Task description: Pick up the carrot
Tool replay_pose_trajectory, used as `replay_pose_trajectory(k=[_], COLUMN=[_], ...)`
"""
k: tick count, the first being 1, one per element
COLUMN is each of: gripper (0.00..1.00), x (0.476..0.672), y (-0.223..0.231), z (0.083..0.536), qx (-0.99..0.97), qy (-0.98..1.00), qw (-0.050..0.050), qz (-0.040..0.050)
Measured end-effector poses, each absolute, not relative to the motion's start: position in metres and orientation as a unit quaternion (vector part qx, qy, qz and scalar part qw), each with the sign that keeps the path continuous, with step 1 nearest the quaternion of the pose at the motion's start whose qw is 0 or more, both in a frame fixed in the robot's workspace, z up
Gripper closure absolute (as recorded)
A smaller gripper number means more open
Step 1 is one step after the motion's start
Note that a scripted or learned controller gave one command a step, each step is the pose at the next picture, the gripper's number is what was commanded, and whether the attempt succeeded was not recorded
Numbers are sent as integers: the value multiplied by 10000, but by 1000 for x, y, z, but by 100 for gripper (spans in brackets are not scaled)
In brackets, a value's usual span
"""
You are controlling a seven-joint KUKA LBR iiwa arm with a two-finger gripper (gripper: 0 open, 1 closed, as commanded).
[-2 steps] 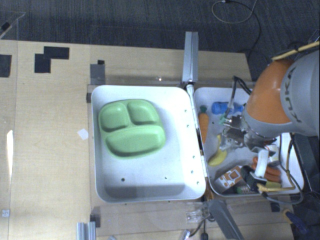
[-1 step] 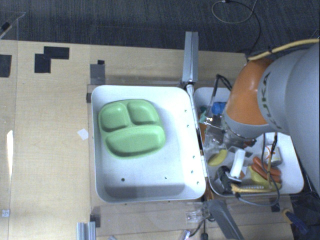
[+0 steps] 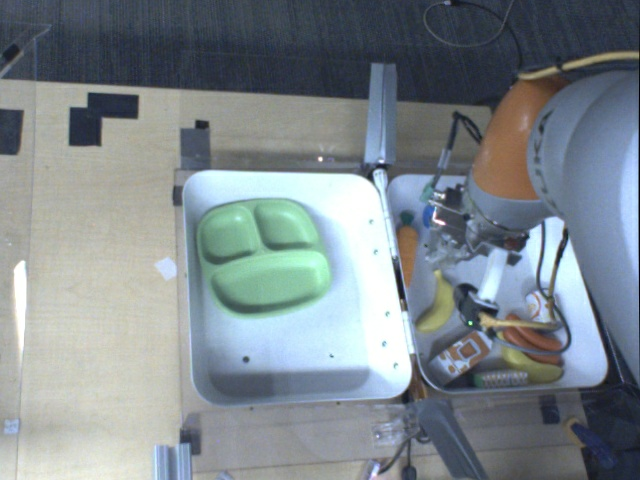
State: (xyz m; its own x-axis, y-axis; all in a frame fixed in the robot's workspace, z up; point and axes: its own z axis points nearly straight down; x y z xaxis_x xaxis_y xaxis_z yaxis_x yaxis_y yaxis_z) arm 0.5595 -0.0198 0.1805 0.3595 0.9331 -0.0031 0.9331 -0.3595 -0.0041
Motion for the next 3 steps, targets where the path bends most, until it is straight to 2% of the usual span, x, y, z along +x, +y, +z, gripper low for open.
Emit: replay_pose_trajectory(k=[1, 2, 3], gripper=[100, 100, 100], x=[494, 495, 546], y=[30, 31, -24], z=[185, 191, 180], qx=[-8596, -8580, -8867], qy=[-5110, -5137, -4624], qw=[18, 28, 8], qz=[32, 62, 31])
